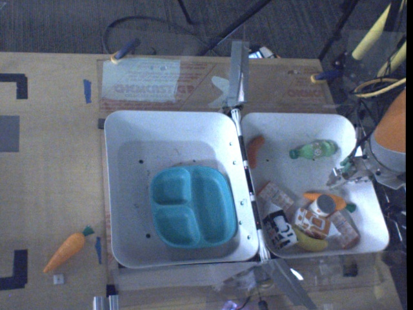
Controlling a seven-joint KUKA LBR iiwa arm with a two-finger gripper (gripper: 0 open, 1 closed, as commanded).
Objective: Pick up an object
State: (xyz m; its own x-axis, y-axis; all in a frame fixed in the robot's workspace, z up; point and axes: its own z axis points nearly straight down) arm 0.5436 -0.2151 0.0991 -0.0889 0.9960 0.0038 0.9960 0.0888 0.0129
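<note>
Gripper [342, 173] hovers, seemingly empty, near green bottle [313, 150] in right bin [284, 123].

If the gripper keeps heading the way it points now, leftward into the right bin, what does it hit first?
Probably bare floor of the right bin. The gripper points left between the green bottle above and the carton pile below. Depth is unclear, so this is a guess.

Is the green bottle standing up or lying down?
Lying down. The green bottle rests on its side in the right bin, cap pointing left.
</note>
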